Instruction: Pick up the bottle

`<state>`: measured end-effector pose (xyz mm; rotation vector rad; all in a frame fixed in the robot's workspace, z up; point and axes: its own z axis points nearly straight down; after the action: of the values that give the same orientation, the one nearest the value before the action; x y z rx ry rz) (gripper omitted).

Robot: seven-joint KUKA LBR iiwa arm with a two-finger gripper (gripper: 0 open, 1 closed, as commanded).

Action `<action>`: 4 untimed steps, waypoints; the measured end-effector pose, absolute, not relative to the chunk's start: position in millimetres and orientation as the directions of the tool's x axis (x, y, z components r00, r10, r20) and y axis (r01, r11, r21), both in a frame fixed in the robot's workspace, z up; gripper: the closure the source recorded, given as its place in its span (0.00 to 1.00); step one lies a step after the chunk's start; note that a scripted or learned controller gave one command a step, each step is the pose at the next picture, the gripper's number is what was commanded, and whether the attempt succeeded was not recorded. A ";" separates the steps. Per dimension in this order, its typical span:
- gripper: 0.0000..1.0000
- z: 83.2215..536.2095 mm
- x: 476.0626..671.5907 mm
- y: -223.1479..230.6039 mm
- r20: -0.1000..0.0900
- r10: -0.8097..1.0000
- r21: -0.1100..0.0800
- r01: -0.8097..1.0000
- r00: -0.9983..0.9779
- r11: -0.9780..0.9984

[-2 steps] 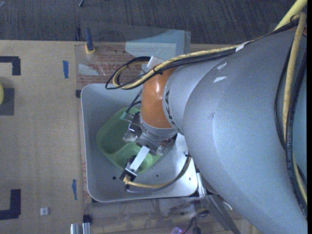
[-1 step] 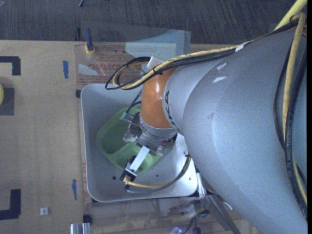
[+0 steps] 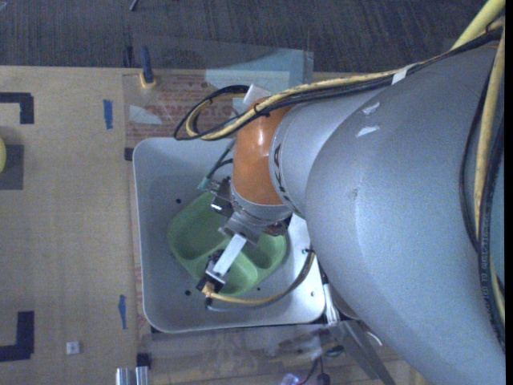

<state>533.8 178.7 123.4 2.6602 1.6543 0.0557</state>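
Note:
The arm's large grey body and orange band (image 3: 255, 160) cover most of the white bin (image 3: 152, 184). My gripper (image 3: 250, 229) points down into this bin, right over a pale green dish (image 3: 191, 235) with rounded hollows. The wrist hides the gripper's tips and whatever lies under them. The dish's left part shows beside the wrist, and a smaller piece (image 3: 274, 251) shows on its right.
The bin's left wall (image 3: 136, 231) borders a bare wooden bench top (image 3: 64, 215) with black corner marks and blue tape strips. A yellow object (image 3: 2, 156) sits at the far left edge. Yellow cables (image 3: 216, 127) loop over the bin's far side.

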 end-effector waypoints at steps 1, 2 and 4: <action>1.00 254.7 551.2 225.7 -0.002 0.863 -0.002 0.863 0.505 -0.505; 1.00 228.3 568.9 133.8 -0.004 0.735 -0.004 0.735 0.678 -0.678; 0.00 99.4 566.9 179.6 0.001 0.684 -0.001 0.684 0.729 -0.729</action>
<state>566.9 179.6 99.4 2.9221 1.1559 0.0006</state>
